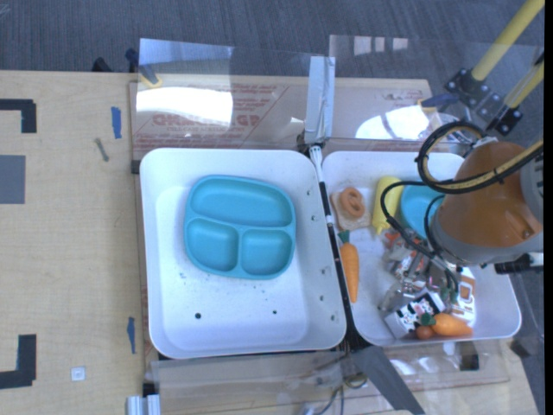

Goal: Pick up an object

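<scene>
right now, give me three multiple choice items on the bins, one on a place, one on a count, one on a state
1. Where does the blue three-compartment plastic plate lie?
A. left white bin
B. right white bin
C. the wooden bench

2. How many compartments does the plate have?
A. two
B. three
C. five

3. How do the plate's compartments stand?
A. full of food
B. holding a carrot
C. bare

Answers:
1 A, it sits inside the left bin's walls.
2 B, one long section above two smaller ones.
3 C, the orange toy carrot lies in the right bin by the divider, beside the grey arm's gripper.
</scene>
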You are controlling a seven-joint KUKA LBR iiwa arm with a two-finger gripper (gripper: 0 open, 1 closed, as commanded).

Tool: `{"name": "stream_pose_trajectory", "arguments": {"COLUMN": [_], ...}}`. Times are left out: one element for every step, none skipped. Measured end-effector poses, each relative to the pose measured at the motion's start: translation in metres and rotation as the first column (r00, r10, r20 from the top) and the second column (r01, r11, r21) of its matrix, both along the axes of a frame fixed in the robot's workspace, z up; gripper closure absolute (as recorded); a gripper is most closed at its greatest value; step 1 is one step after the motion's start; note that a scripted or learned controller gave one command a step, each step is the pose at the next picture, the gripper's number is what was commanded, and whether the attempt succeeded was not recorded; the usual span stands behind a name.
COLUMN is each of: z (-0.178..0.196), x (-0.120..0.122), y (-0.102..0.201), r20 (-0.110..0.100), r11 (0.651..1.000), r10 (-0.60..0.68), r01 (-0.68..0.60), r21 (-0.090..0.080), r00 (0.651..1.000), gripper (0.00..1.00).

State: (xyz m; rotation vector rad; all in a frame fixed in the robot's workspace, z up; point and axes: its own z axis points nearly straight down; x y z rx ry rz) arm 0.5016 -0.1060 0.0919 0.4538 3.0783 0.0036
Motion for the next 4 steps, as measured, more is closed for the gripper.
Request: {"name": "stream_pose_trajectory", "arguments": {"z": [-0.002,-0.001,0.011,0.142], "x": [0.013,0.106,0.108,0.103], "y": [0.008,-0.008,-0.008,0.046], "r20": [-0.019,-0.025,-0.016,-0.013], "r11": [0.985,0.941,0.942,0.942], "r10": [-0.174,-0.338,-0.335,-0.335], "r01": [0.174,0.338,0.335,0.335], "r21": [0.001,0.004,0.004,0.008], "r00": [0.985,0.941,0.942,0.942], "gripper": [0.0,0.0,1.0,1.0]}}
